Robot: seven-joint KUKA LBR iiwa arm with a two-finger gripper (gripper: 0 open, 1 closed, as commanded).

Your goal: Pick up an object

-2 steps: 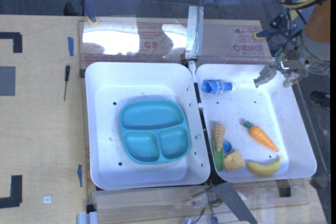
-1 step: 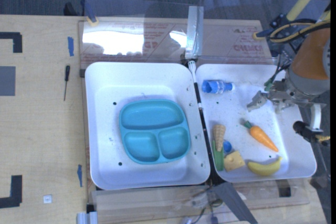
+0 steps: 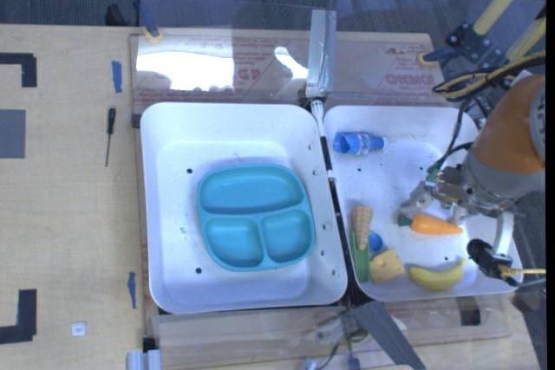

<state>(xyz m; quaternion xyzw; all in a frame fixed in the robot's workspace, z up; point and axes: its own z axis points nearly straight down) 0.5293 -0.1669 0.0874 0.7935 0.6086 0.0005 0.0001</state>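
In the right bin (image 3: 395, 160) my gripper (image 3: 440, 197) hangs low, just behind an orange carrot (image 3: 436, 226) with a green end that lies on the bin floor. The carrot is right below the gripper; whether they touch I cannot tell. A yellow banana (image 3: 438, 275) lies at the bin's front right. Toward the front left are a corn cob (image 3: 361, 225), a small blue thing (image 3: 375, 243) and a yellow lump (image 3: 387, 265). A blue bottle (image 3: 357, 143) lies at the back left of this bin.
The left bin (image 3: 165, 152) holds a light blue sectioned plate (image 3: 255, 215). The divider between the bins (image 3: 325, 160) runs front to back. A clear panel stands behind both bins. The arm's orange band (image 3: 512, 139) is over the right bin's right edge.
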